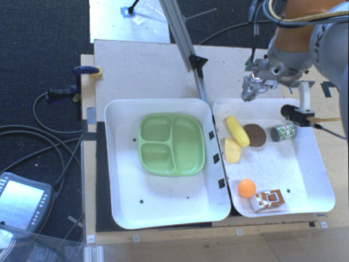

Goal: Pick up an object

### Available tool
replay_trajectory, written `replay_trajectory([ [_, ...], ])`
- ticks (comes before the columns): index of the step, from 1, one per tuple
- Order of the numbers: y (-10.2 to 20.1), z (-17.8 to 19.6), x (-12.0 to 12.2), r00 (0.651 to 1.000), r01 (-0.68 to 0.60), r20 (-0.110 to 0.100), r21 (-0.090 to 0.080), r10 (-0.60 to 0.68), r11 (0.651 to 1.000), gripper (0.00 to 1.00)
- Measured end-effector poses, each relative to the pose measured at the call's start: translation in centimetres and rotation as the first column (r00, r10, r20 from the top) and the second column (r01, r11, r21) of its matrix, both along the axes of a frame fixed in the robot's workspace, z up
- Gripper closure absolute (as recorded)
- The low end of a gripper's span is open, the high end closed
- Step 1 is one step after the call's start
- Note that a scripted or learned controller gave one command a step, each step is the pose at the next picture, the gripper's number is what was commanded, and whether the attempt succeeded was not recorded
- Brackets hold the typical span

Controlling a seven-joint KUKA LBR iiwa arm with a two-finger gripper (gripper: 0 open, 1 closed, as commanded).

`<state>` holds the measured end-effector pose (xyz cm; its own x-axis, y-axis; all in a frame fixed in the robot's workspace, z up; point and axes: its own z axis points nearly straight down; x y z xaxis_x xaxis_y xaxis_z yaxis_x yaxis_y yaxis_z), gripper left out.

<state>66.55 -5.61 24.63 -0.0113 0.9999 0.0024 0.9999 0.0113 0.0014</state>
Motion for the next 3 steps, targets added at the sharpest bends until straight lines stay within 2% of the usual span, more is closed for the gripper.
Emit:
replay_trajectory([
  [2,9.7,-2.1,-2.4,1.000,0.001,-0.003,0.000,-0.001,1.000,1.00],
  [3,14.6,-0.9,-3.3,1.000,0.000,0.000,0.001,0.000,1.000,1.00],
])
